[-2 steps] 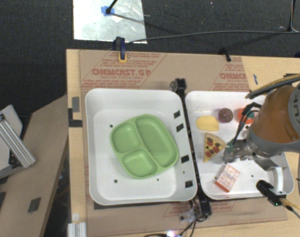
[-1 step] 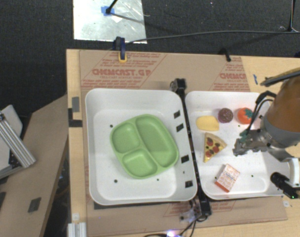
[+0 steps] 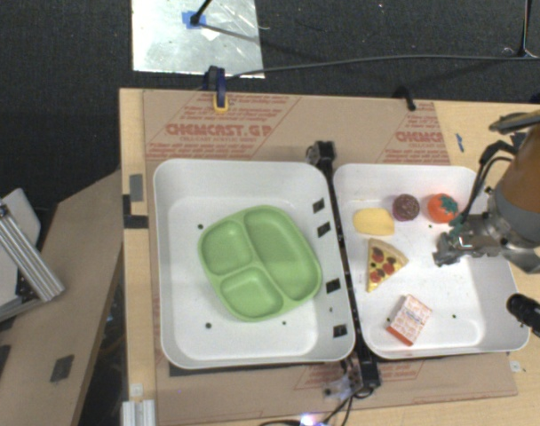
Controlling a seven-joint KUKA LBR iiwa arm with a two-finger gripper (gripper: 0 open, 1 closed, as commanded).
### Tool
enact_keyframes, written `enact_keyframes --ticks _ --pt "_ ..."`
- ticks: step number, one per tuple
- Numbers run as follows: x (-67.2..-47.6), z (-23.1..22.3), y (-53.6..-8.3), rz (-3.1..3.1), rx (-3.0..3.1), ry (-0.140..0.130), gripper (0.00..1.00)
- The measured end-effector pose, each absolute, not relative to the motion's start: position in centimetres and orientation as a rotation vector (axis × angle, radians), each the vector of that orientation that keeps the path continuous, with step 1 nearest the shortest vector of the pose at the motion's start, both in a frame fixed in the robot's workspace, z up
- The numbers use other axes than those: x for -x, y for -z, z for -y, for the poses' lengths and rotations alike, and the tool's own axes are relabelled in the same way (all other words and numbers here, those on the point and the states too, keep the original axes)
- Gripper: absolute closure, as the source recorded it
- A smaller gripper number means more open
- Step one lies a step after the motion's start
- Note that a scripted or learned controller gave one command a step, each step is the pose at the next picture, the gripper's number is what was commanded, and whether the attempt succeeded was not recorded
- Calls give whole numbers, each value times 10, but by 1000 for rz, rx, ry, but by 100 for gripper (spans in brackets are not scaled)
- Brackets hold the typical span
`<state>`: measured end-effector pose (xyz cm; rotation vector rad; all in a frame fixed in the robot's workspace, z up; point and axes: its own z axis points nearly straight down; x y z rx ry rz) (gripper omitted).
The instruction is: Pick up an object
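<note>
In the camera view, you have two white bins side by side on the bench point(image 3: 137, 114). The left bin point(image 3: 177, 327) holds a green divided plate point(image 3: 258, 262), lying flat near its middle, with three compartments.

The right bin point(image 3: 492, 331) carries the loose items you could pick. Along its upper part, from left to right, you see a pale yellow rounded piece point(image 3: 374, 222), a dark reddish round piece point(image 3: 406, 207) and an orange-red tomato-like piece point(image 3: 443, 207). Below the yellow piece lies a toy pizza slice point(image 3: 383, 264), its point toward the lower left. Further down, near the bin's lower edge, sits a small red and white box point(image 3: 409, 319), tilted.

The arm enters from the right of the frame. Its gripper point(image 3: 449, 248) hangs over the right part of the right bin, below the tomato-like piece and well apart from the pizza slice. You cannot tell from this angle how the gripper is set; nothing shows in its grasp.
</note>
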<state>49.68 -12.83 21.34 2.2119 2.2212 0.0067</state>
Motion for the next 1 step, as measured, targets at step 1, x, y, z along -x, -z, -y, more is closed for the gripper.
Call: enact_keyframes --ticks 1 --pt "-509 81 -208 -2231 -2211 -5 100"
